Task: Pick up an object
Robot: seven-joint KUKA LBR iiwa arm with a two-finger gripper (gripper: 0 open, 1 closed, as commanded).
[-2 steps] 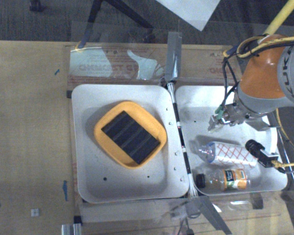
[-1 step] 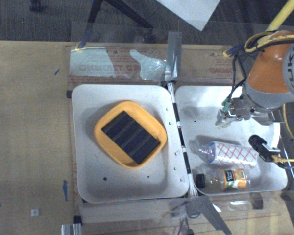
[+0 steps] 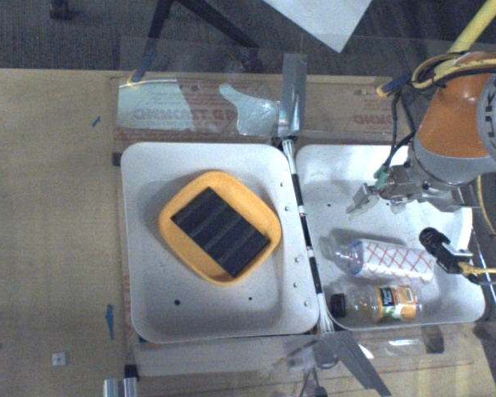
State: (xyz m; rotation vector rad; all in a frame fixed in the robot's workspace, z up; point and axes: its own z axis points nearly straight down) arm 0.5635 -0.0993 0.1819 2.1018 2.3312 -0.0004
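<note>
My gripper (image 3: 360, 200) hangs over the upper middle of the right bin (image 3: 331, 165), open with nothing between its fingers. Just below it lies a clear bottle with a red-and-white criss-cross label (image 3: 390, 259), on its side with its neck to the left. Nearer the front wall, a small bottle with an orange label and black cap (image 3: 379, 303) also lies on its side. In the left bin (image 3: 140, 222) rests a yellow-orange rounded tray with a black ribbed top (image 3: 220, 235).
A divider wall (image 3: 302, 222) runs between the two bins. The grey arm with its orange band (image 3: 459, 131) enters from the right, above the right bin's far corner. Bare bin floor lies left of the gripper.
</note>
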